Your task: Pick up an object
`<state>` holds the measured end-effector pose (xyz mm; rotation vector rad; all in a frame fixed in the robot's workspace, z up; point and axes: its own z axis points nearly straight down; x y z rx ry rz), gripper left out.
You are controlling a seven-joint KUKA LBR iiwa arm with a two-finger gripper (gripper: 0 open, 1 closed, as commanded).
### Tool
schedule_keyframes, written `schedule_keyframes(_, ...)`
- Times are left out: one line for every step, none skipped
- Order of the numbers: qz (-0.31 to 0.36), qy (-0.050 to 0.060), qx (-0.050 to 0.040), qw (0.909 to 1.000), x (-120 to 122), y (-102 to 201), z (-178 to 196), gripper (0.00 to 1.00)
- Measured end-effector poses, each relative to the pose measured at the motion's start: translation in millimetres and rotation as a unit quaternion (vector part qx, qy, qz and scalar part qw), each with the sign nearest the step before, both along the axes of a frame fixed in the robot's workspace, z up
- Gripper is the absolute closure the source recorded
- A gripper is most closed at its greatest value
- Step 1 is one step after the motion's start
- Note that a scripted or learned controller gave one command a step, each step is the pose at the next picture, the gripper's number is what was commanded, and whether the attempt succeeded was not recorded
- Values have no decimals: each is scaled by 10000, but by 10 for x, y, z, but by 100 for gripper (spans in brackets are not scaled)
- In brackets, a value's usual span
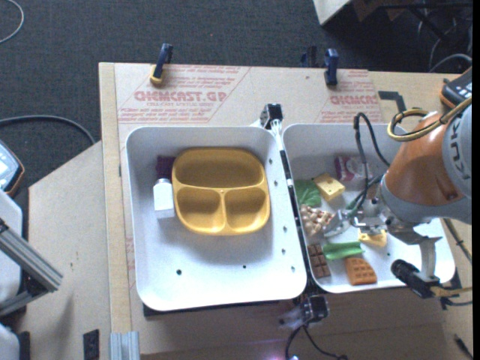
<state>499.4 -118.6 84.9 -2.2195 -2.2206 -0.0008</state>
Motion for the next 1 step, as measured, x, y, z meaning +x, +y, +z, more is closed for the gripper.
schedule_keyframes(-12, -26, -14, 10000, 7, -8, 126, 100)
